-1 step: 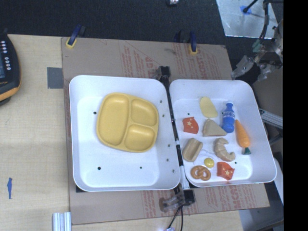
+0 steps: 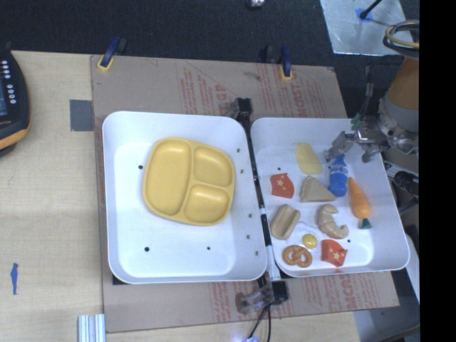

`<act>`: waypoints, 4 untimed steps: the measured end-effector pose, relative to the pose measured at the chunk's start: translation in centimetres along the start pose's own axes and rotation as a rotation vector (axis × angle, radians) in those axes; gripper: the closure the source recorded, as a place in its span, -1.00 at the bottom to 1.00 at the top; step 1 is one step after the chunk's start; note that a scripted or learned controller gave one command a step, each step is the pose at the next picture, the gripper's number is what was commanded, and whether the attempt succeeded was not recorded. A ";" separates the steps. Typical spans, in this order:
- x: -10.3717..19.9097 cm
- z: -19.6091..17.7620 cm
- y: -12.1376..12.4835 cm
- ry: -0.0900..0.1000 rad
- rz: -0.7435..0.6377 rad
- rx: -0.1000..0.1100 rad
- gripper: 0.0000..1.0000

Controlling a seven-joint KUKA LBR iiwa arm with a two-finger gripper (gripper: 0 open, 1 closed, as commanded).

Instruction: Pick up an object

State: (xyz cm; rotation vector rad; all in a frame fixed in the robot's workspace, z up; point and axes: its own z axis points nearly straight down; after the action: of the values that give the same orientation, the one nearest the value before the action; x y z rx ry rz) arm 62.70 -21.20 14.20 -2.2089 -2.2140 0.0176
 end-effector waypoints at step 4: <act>8.3 -6.5 2.9 -0.002 -0.008 -0.026 1.00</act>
State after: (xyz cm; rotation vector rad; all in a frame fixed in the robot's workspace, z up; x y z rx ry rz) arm 65.71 -12.87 20.64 -2.2139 -2.2369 -0.0096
